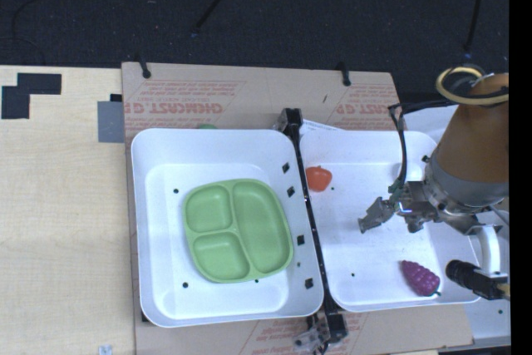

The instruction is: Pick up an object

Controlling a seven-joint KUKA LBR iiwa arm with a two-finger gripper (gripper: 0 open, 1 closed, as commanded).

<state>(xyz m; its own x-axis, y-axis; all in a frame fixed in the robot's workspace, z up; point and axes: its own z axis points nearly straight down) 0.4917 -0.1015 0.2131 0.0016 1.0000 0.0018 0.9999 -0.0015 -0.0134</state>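
The KUKA arm (478,150) is reaching in over the right-hand bin (357,158), its gripper (384,212) hanging above bare white floor near the bin's middle. How the fingers are standing cannot be told from this angle; nothing is showing between them. Two candidates are lying in this bin: a small orange object (318,177) just beside the divider at the left wall, and a purple, knobbly object (421,278) near the front right corner. A green divided plate (238,229) is sitting in the left-hand bin (162,179), well apart from the tool. The main risk appears to be a close on nothing, since the gripper is hovering between the two pieces rather than over either. The orange piece is also crowding the wall, which could be blocking one finger, and the rounded purple piece may be prone to rolling out of a pinch.
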